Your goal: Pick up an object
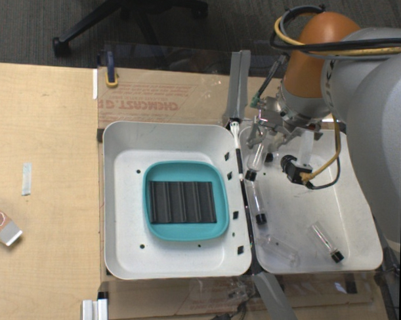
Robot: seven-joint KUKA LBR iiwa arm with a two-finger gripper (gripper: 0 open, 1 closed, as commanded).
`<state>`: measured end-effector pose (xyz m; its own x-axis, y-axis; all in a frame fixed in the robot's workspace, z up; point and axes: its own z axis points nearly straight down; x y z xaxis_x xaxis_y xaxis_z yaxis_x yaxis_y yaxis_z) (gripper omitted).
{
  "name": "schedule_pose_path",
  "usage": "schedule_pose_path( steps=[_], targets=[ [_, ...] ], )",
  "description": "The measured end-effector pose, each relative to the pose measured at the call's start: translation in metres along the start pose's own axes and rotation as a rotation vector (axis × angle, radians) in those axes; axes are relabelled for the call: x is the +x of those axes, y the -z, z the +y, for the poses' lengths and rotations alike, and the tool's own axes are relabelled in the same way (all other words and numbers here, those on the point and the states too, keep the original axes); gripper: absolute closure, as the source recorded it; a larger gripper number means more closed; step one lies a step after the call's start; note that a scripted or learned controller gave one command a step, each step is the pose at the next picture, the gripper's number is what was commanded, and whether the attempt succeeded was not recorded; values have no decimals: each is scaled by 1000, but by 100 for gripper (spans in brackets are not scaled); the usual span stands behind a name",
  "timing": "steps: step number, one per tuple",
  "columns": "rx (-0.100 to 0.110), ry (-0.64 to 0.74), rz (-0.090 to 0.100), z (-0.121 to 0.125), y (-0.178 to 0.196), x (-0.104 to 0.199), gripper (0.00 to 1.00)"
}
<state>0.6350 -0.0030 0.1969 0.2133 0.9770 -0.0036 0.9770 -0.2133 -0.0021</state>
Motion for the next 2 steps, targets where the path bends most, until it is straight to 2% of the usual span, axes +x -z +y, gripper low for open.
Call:
schedule_pose_path(
  steps=[1, 2],
  targets=[
    [0, -180, 1, 35, 6, -53, 100],
    [0, -178, 1, 41, 38, -80, 100]
  ],
)
